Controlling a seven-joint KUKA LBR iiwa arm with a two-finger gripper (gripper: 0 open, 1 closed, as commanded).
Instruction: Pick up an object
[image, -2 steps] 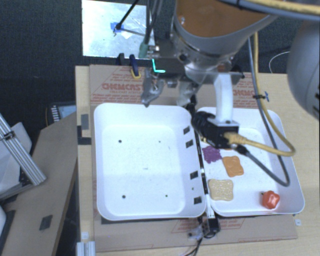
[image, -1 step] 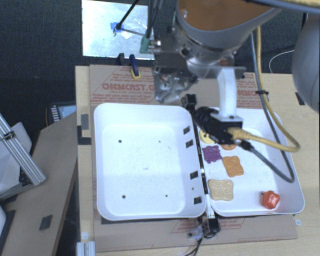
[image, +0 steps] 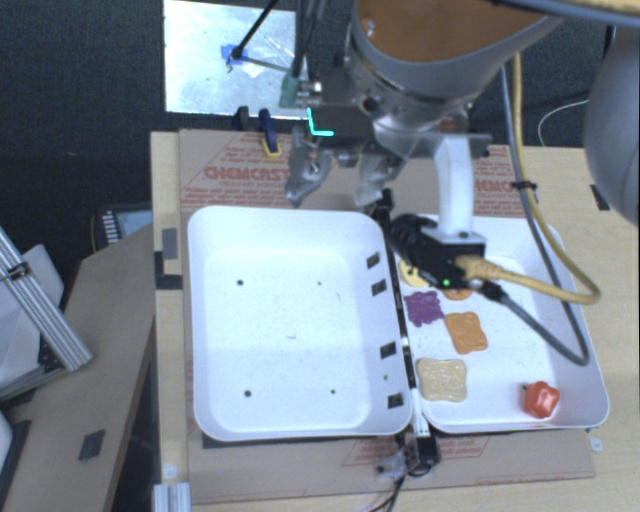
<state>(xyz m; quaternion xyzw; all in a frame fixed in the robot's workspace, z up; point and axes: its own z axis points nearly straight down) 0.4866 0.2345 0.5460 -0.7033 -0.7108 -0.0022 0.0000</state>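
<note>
The claw (image: 335, 185) is hanging spread and holding nothing above the bins' far edge, leaving the toy foods, like the orange piece (image: 466, 332) below-right, unpicked.

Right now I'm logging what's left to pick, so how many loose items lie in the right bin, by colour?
Purple: 1, the purple piece
Orange-tan: 1, the orange piece
Beige: 1, the beige piece
Red: 1, the red object
Total: 4 clearly seen; items partly hidden under the arm's black fitting are left uncounted.
</note>
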